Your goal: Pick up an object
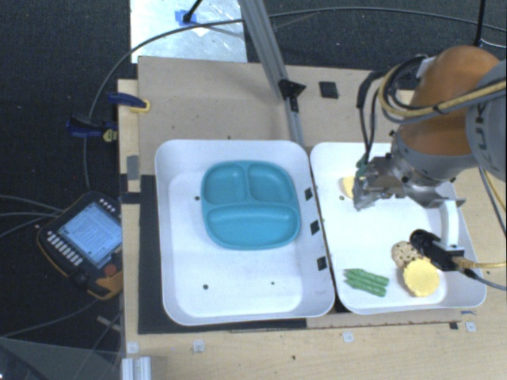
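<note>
Because the wrist of the grey and orange arm (444,117) hangs over them, the jaws, low in the upper left part of the right bin (356,240) at the centre right of the frame, are hard to read. I cannot tell whether they are released or clenched, and nothing is seen grasped between them.

Just left of the jaws, touching them or very nearly, lies a small yellow piece (347,186), partly covered by the metal. It looks the likeliest thing to be picked up.

The main risk, as I judge it, is that the piece sits off to one side and not squarely under the jaws. A closing move could catch only its edge, or push it left toward the bin wall, which is near. It also looks small and flat, so it may slip out on the lift.

Further out, toward the lower right of the frame, the same bin holds a few green beans (366,281), a speckled cookie (402,252) and a yellow disc (421,278). The cookie and disc lie close together, and all three are well apart from the jaws.

The left bin (238,287) holds a blue divided plate (250,204). Both bins rest on a tan bench (206,101).
</note>
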Tool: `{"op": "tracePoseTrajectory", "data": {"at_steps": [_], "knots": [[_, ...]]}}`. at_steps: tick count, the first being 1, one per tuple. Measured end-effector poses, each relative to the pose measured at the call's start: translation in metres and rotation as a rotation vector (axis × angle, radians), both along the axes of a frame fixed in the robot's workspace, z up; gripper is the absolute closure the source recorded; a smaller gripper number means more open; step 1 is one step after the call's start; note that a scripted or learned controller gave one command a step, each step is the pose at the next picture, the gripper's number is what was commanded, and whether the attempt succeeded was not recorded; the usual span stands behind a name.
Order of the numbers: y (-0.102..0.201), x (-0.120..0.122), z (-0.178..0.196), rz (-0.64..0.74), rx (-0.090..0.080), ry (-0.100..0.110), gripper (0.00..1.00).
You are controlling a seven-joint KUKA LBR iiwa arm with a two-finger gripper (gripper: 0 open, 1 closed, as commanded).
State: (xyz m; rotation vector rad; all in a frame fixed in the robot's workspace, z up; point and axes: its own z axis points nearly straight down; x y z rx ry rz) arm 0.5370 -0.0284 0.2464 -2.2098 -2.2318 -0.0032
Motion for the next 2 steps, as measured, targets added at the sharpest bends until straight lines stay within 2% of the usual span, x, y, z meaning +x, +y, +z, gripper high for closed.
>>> {"op": "tracePoseTrajectory", "data": {"at_steps": [2], "knots": [[0.117,0.011,-0.025,0.0,-0.001,0.0,1.0]]}}
